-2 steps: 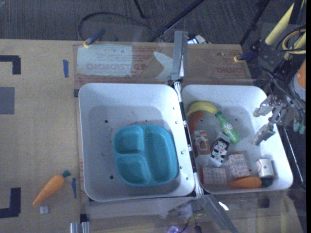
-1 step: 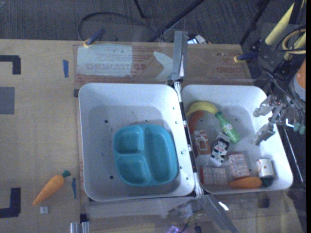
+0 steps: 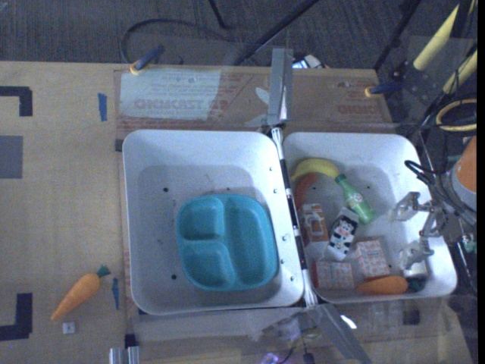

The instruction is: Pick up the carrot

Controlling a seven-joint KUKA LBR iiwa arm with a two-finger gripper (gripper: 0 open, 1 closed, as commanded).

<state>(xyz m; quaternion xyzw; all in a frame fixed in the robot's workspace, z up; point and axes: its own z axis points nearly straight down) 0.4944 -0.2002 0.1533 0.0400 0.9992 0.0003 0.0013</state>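
An orange carrot (image 3: pixel 383 284) with a green top lies along the near wall of the right bin (image 3: pixel 379 144), beside pink packets. A second carrot (image 3: pixel 76 296) lies on the wooden bench outside the left bin, at the near left. My gripper (image 3: pixel 410 232) hangs over the right side of the right bin, a little beyond the carrot there. Its metal fingers (image 3: pixel 404 206) are spread open, with nothing between them.
The right bin also holds a banana (image 3: pixel 314 168), a green bottle (image 3: pixel 355 200), a cow-patterned carton (image 3: pixel 343 236) and a small box (image 3: pixel 314 222). A teal divided plate (image 3: pixel 227 241) sits in the left bin (image 3: pixel 151 203). A metal divider (image 3: pixel 279 97) runs between the bins.
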